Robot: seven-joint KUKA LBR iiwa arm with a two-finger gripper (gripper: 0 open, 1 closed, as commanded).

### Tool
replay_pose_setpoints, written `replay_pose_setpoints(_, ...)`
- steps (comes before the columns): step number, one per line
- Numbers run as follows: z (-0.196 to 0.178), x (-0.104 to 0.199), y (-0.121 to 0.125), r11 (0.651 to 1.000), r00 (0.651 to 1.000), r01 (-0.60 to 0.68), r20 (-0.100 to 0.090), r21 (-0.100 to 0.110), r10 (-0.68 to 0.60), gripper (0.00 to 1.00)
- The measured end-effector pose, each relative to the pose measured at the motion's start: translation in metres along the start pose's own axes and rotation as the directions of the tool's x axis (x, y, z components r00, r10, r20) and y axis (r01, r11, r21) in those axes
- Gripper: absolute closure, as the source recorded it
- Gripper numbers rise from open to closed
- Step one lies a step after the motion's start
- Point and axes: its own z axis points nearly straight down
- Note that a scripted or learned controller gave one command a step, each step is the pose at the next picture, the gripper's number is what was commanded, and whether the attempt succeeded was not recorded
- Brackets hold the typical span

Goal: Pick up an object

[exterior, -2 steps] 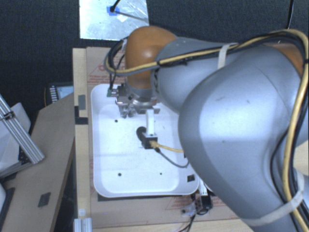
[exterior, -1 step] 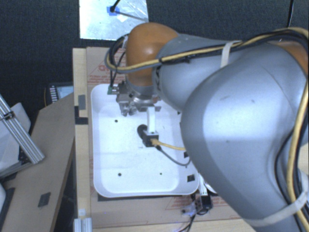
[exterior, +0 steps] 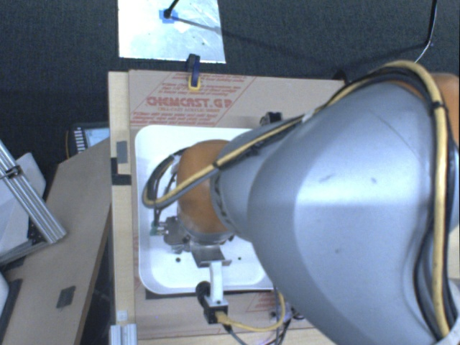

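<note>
Over the shallow white plastic bin (exterior: 147, 264) at the frame's centre, the grey arm (exterior: 338, 214) with its orange band (exterior: 201, 185) reaches in from three o'clock. Its end effector (exterior: 188, 244) hangs low toward seven o'clock above the bin floor; its grip state cannot be told, nor any object for picking.

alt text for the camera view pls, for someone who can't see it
A large grey robot arm with an orange band reaches in from the right, covering most of a shallow white bin. Cables loop beside the wrist, and the bin rests on brown board printed with red lettering.
</note>
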Motion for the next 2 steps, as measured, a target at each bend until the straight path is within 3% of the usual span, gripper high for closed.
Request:
replay_pose_setpoints(1, -0.013, -0.002, 0.006, 1.000, 1.000, -0.008, -0.003, -0.006, 0.008, 1.00)
replay_pose_setpoints(2, -0.003, -0.057, 0.074, 1.000, 1.000, -0.012, 0.000, -0.012, 0.012, 1.00)
